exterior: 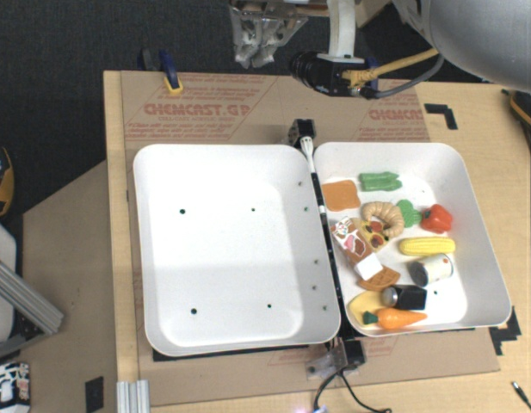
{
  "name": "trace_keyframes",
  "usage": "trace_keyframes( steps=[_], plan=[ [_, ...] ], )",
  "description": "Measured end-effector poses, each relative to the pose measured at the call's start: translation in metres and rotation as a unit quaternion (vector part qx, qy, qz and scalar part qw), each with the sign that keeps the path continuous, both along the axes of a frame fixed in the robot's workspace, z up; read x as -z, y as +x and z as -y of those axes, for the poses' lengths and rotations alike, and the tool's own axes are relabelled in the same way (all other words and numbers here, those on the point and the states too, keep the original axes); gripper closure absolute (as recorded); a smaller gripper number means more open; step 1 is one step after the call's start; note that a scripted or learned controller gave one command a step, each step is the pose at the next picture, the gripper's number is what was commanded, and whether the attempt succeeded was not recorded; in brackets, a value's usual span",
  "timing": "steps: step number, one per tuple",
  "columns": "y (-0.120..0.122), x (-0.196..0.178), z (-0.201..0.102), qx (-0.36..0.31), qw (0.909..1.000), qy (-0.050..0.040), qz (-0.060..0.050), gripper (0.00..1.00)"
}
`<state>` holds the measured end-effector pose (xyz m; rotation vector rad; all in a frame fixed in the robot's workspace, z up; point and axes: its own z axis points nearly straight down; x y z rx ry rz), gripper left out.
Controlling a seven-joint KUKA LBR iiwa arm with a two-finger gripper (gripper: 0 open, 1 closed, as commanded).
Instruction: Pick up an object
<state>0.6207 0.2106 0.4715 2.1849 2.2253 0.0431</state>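
Tool (258, 48) hangs high past the desk's far edge, above dark floor, not over either bin. Nothing seen betw. its fingers; can't tell whether they stand wide or narrow from this angle.

Step in hand, as I judge it: choosing and approaching a target. All candidates sit in the right bin (472, 188), crowded toward its left wall and near edge. Best bets are pieces w/ free space around them: green piece (379, 181) near the bin's far edge, red pepper (435, 219) toward its right side, corn cob (426, 247) just below that. Middle cluster is tight; pretzel-like piece (384, 216) touches neighbours, so fingers would likely snag. Carrot (395, 318) lies close to the near rim, little room for a finger on that side. Come straight down, fingers across the short axis of an elongated piece.

Left bin (222, 248) is smooth white, shallow. Desk (119, 231) is a brown board w/ red print along the far edge; blue clamp (170, 71) at its far left corner. Cables near both ends of the seam betw. the bins.
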Motion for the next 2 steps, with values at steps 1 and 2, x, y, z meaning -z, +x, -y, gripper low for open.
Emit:
trace_keyframes(
  steps=[1,2],
  plan=[
    [0.0,-0.011,-0.001,-0.001,1.0,0.0,0.002,1.0],
    [0.0,-0.022,-0.002,-0.001,1.0,0.0004,0.004,1.0]
  ],
)
